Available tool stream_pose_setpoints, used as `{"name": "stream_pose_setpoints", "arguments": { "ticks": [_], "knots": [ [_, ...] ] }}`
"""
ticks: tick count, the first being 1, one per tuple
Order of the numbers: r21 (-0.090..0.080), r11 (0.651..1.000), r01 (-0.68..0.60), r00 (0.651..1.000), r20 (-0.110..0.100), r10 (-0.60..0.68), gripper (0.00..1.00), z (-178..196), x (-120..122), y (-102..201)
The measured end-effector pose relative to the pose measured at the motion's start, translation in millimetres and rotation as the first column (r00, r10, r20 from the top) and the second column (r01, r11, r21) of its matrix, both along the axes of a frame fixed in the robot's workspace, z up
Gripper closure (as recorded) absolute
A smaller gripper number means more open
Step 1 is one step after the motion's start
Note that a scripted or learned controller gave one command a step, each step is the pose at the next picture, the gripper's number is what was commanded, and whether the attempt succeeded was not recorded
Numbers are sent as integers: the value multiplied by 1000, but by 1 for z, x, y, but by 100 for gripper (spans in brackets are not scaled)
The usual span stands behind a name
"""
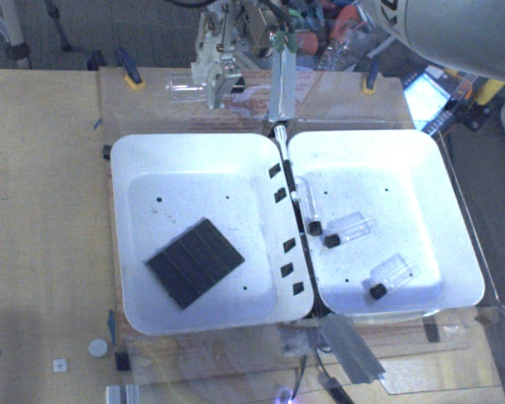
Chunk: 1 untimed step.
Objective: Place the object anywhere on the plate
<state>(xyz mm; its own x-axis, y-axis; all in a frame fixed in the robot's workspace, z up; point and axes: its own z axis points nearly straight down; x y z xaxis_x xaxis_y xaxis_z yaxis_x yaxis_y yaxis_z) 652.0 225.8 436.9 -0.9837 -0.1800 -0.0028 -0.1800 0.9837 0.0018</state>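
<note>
**Gripper up at twelve o'clock, vials in the right bin**

My gripper (221, 78) hangs beyond the far edge of the bins, at about twelve o'clock in the view, above the bench and no bin. I cannot tell whether it is apart or together; nothing shows clamped in it.

In the left bin (130, 162) the plate (195, 262) lies flat toward seven o'clock. It is a dark square turned like a diamond, its face scored into parallel strips, with no label I can read.

Along the seam between the bins runs a row of small black tabs (284, 221).

The right bin (421, 154) holds three small clear vials with black caps. One vial (305, 202) lies against the seam at nine o'clock, a second vial (347, 228) sits near the middle, and a third vial (390, 274) lies toward five o'clock. All are well apart from the plate.

At one o'clock, my grey arm (463, 15) bears dark lettering, cut off by the frame; "KU" is what reads.
</note>
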Motion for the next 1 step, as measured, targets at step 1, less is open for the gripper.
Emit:
{"name": "stream_pose_setpoints", "arguments": {
  "ticks": [1],
  "knots": [
    [-5,592,-806,592,8,806,100,0,15,0]
  ]
}}
